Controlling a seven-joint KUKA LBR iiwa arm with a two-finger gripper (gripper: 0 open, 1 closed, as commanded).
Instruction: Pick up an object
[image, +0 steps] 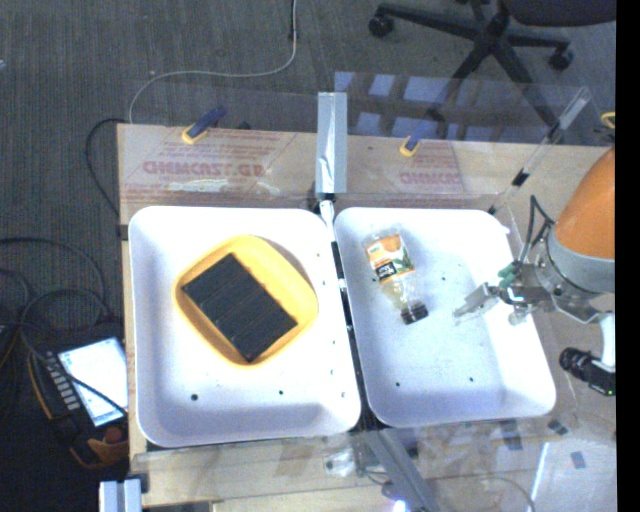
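- Over the right bin (520, 395), near its right wall, the gripper (480, 302) hangs with its fingers apart and nothing between them.
- Left of it, well apart, a small bottle (395, 273) lies on its side on that bin's floor (orange label, dark cap pointing toward the near edge).
- At the view's right edge the arm (590, 225) shows its orange band.
- On the left bin (160, 400) floor sits a yellow dish (295, 275) with a black pad (238, 304) lying in it.
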